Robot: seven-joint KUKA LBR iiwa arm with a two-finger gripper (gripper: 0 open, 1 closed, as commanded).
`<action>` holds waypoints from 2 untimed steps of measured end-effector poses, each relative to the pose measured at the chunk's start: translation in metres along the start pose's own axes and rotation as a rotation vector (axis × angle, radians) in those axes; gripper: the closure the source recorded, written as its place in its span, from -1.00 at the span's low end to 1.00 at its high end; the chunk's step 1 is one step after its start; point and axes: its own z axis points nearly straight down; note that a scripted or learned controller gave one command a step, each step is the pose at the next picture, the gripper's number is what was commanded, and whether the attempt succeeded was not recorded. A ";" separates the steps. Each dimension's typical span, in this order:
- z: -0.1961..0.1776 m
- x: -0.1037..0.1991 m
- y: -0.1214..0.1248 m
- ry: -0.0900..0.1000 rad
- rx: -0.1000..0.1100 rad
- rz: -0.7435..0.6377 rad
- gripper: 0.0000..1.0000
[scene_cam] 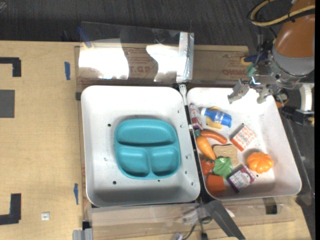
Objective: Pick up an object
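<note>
Teal tray: a teal plastic divided plate (147, 146) with three compartments lies in the middle of the left shallow white bin (95, 109).
Right bin: the right shallow white bin (280, 134) holds a cluster of toy food along its left and lower part.
Bottle: a small white bottle with a blue label (216, 117) lies on its side near the upper left of the right bin.
Carrot: an orange toy carrot (205, 147) lies slanted just below a red sausage-shaped piece (215, 136).
Bread: a tan toy bread slice (226, 153) sits beside the carrot, touching a green leafy piece (222, 166) below it.
Pumpkin: an orange toy pumpkin (259, 162) sits toward the lower right of the cluster, apart from the bin wall.
Packets: a red and white striped packet (243, 136) lies above the pumpkin; a purple and white packet (241, 178) lies below the bread, beside a red block (215, 183).
Gripper: the grey two-finger gripper (250, 92) hangs over the top edge of the right bin, well apart from the food, below the orange band of the arm (295, 39).
Fingers: the two fingers are spread apart with nothing between them.
Backdrop: a clear plastic sheet (135, 56) stands behind the left bin on the brown cardboard bench top (35, 134).
</note>
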 end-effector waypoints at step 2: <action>0.157 0.000 0.023 -0.003 -0.003 -0.130 -1.00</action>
